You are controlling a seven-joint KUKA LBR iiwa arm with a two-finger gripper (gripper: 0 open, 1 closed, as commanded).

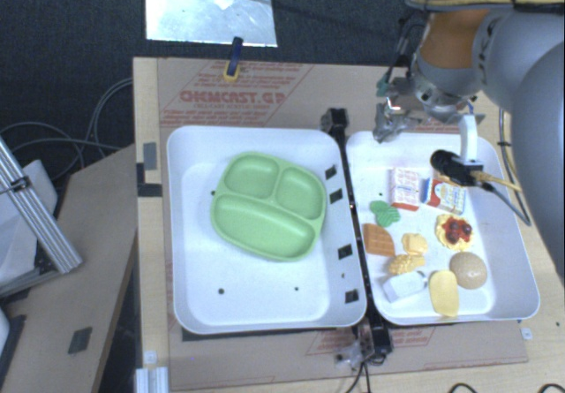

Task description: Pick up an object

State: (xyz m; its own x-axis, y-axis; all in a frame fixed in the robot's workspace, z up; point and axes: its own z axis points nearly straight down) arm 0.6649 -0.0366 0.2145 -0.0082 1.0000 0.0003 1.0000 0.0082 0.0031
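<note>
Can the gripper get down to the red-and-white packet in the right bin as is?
Probably yes. The gripper hangs over the bin's far edge, and the red-and-white packet lies flat with nothing on top of it.

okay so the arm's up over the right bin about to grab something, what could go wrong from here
1. The small items in the right bin lie packed together; the yellow piece touches the brown ball, so a descent may nudge or catch two.
2. The tool hangs near the bin's far rim, away from most items, so a straight drop likely meets bare floor.
3. The white packet lies flat and may slip the grasp.
</note>
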